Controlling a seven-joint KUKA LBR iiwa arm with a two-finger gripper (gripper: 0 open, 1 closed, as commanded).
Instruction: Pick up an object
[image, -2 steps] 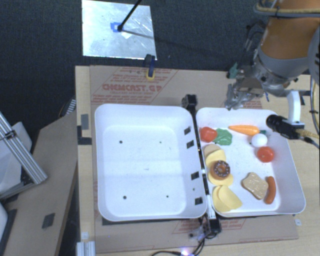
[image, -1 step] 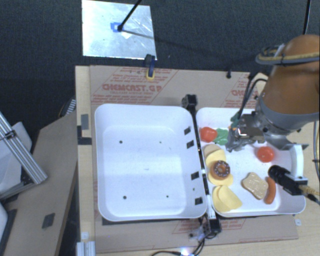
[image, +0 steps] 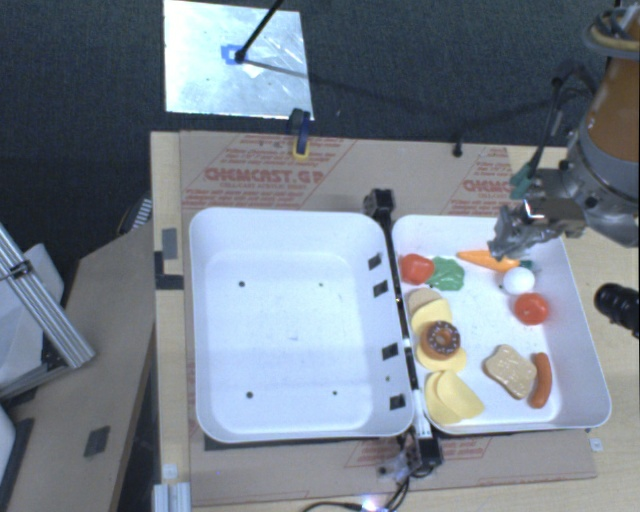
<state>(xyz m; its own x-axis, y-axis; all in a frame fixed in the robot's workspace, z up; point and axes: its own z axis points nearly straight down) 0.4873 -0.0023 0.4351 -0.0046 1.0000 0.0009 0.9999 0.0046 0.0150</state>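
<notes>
The right bin (image: 585, 370) holds toy food: an orange carrot (image: 477, 259), a red pepper (image: 416, 267), a green piece (image: 447, 274), a white egg (image: 518, 280), a red tomato (image: 531, 308), a bread slice (image: 510, 370), a sausage (image: 541, 379), a chocolate donut (image: 442, 340) and yellow slices (image: 455, 396). My gripper (image: 510, 247) hangs over the back of this bin, just above the carrot's right end and the egg. Nothing shows between its fingertips.
The left bin (image: 290, 320) sits beside the right one, with a black hinge strip (image: 397, 300) between them. Cardboard lies under both. A shiny metal sheet (image: 240, 60) lies at the back. A cable runs behind the arm at the upper right.
</notes>
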